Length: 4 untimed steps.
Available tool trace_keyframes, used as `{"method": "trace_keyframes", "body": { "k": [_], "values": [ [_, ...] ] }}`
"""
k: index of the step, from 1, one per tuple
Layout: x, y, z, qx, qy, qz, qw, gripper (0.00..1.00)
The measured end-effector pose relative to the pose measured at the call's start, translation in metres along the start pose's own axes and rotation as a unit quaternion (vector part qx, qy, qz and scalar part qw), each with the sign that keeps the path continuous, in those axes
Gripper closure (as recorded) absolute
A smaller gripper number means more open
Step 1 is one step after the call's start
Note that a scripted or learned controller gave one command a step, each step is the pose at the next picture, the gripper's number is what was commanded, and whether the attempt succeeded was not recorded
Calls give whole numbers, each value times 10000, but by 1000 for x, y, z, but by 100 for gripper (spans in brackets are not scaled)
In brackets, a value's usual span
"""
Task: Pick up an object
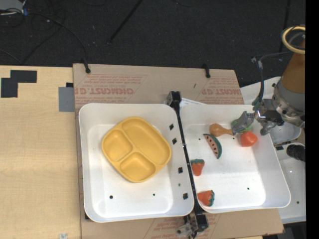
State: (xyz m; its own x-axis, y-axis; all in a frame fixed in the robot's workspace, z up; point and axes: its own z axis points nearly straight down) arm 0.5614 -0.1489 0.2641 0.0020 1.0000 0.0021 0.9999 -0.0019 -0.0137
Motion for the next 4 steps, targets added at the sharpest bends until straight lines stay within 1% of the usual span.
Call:
{"method": "trace_keyframes", "body": {
  "k": [1,2,3,4],
  "values": [
    [0,2,-6,-62,-12,-11,10000,0],
    [6,-4,41,-30,-1,-10,10000,0],
    [14,2,97,-28,0,-10,10000,0],
    [19,-2,160,-24,2,-10,10000,0]
  ]
}}
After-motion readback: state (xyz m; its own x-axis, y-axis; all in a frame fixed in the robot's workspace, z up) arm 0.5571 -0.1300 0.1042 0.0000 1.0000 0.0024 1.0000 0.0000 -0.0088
